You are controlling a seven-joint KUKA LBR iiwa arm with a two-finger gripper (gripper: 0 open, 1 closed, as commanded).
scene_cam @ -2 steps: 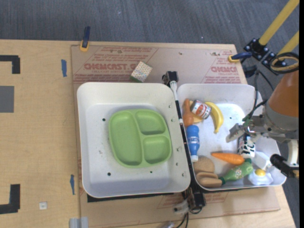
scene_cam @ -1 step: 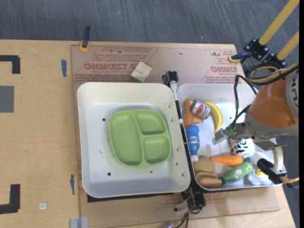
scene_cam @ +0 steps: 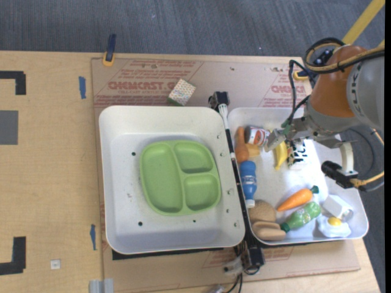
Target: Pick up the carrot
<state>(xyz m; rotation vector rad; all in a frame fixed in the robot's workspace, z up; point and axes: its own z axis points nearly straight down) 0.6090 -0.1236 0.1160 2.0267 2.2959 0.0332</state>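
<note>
The carrot (scene_cam: 295, 199) lies in the right bin (scene_cam: 360, 224) between a blue bottle (scene_cam: 248, 180) and a green bottle (scene_cam: 302, 215), while the pincer (scene_cam: 292, 140) hovers near a banana (scene_cam: 280, 155), its state I cannot tell.

Carrot (scene_cam: 295, 199) lies in the right bin (scene_cam: 360, 224), beside a green bottle (scene_cam: 302, 216).

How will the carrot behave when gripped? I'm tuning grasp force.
The carrot looks like a smooth, rigid toy, so probably stiff and light. Its tapered, rounded body may slip or roll between the fingers. It lies against the green bottle, which may shift too.
</note>
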